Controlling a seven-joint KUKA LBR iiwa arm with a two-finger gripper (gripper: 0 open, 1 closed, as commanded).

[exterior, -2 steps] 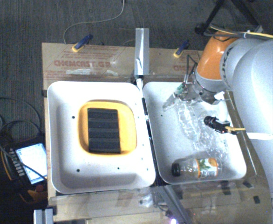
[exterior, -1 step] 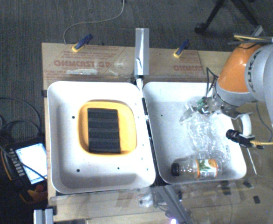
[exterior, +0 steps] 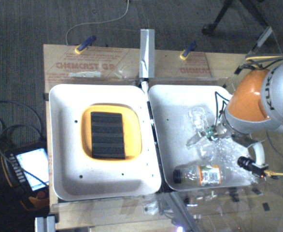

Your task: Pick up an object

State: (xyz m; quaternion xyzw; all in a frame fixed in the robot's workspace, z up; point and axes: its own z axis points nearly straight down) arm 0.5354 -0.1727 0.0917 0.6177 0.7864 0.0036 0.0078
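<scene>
The arm, grey with an orange band, reaches into the right bin (exterior: pixel 175 105) from the right. Its gripper (exterior: pixel 208 133) sits low over the bin's middle, among crumpled clear plastic (exterior: pixel 197 117) that spreads above and below it. A clear plastic bottle (exterior: pixel 202 175) with a dark cap and a printed label lies on its side along the bin's near wall, below the gripper and apart from it. In the left bin (exterior: pixel 64 129) rests a yellow block with a black ribbed top (exterior: pixel 108 134).
More clear crinkled plastic (exterior: pixel 226 153) lies at the right bin's lower right, under the wrist. A metal divider post (exterior: pixel 146 52) stands behind the gap between the bins. Two blue-and-yellow clamps (exterior: pixel 85 44) hold the board at the back.
</scene>
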